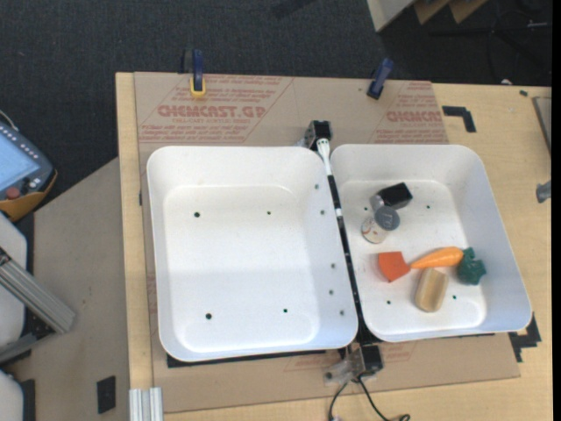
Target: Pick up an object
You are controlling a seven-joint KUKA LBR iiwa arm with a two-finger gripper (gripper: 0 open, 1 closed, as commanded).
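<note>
Camera view, set above the bench, takes in a brown board [263, 103] on which red print is seen: "CHEMCAST G P" is read near the left clamp, with smaller lines under it too fine to be made out, and a second patch of the same red print is cut short at "CHEMCAS" near the right clamp. A yellow and blue clamp [196, 71] and a blue clamp [380, 77] are fixed at the board's far edge.

No state can be told for the gripper.

Two white bins are laid side by side on the board. In the left bin [166, 235] only small dark holes in the floor are seen. In the right bin [491, 209] the objects are gathered: a black block [395, 194] lies touching a grey cylinder [383, 218], with a small round pale cap [372, 232] just beside it. Nearer the front, an orange block [392, 266] is set beside an orange carrot [437, 258], whose green top [471, 268] points right. A tan wooden cylinder [429, 289] lies just below the carrot.
</note>
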